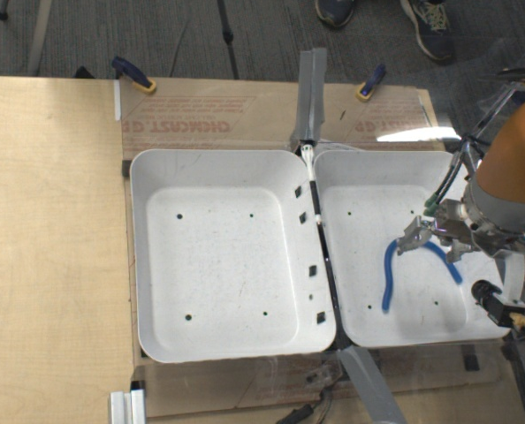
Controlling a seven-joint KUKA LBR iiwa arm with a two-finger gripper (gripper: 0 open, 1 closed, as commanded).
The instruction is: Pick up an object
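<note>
Here, in the camera view, we look down on two shallow white bins set side by side on a bench covered with cardboard. The left bin (223,254) shows us only its speckled white floor and a few small dark holes. The right bin (369,237) holds a blue curved strip (391,276), bent like an arch; one leg runs down toward the bin's front edge, near the middle of the floor, and the other slopes toward the bin's right side. The arm reaches in over that right edge, and its gripper (426,235) sits at the top of the blue arch, touching or just above it. We cannot tell how the jaws stand, nor whether the strip lies between them. Two blue-and-yellow clamps (132,73) grip the cardboard's far edge.
</note>
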